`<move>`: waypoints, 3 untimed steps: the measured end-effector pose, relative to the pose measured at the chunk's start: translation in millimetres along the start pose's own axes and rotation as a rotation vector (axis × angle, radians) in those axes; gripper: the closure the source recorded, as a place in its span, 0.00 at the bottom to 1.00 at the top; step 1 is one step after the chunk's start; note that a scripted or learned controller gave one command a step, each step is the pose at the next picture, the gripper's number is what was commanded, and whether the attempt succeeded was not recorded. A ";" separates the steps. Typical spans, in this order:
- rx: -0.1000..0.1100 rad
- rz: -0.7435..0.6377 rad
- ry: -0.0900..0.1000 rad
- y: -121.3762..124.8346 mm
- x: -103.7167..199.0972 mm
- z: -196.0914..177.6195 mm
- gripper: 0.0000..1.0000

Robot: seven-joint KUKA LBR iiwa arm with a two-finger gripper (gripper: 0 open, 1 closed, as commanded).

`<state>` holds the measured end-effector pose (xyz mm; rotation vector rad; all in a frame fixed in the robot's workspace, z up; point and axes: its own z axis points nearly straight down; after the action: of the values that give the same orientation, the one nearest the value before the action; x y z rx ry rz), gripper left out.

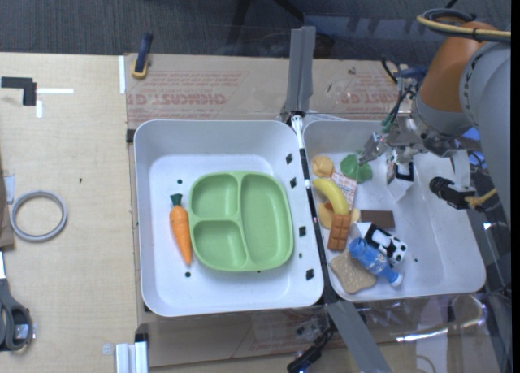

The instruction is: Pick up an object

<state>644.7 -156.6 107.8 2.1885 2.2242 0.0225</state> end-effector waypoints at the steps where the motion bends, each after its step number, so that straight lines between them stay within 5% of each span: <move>1: -0.006 0.435 0.002 -35.0 -43.6 -1.3 0.00; 3: 0.006 0.174 -0.001 -27.9 -49.5 -0.5 0.00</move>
<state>617.5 -206.5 107.8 2.3774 2.0288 0.0179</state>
